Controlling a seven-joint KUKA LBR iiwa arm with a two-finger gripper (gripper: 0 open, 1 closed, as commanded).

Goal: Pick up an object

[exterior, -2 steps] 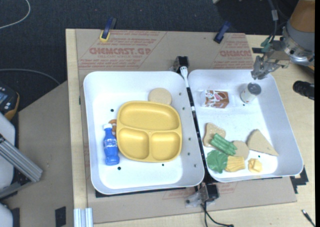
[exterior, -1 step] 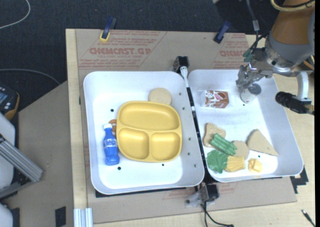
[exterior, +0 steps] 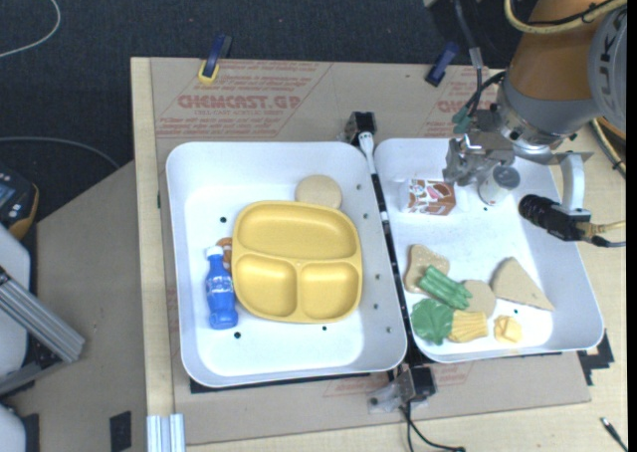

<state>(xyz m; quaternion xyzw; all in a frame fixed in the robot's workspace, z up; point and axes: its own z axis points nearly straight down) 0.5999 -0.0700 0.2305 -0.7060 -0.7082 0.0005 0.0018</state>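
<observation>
My gripper point(exterior: 474, 173) hangs over the back of the right bin point(exterior: 572, 271), open with nothing between its fingers. Just left of it and slightly nearer lies a red-and-white snack packet point(exterior: 431, 196). At the front of this bin sit a tan bread slice point(exterior: 425, 260), a green bean pod point(exterior: 443, 289), a green leafy piece point(exterior: 430, 320), a yellow corn piece point(exterior: 469, 326), a tan wedge point(exterior: 521, 285) and a small yellow cheese block point(exterior: 508, 330).
The left bin point(exterior: 184, 191) holds a yellow divided plate point(exterior: 297, 261), a blue bottle point(exterior: 220, 291) lying by its left side, and a round tan cookie point(exterior: 318, 191) behind it. A black clamp point(exterior: 360, 127) sits at the back between the bins.
</observation>
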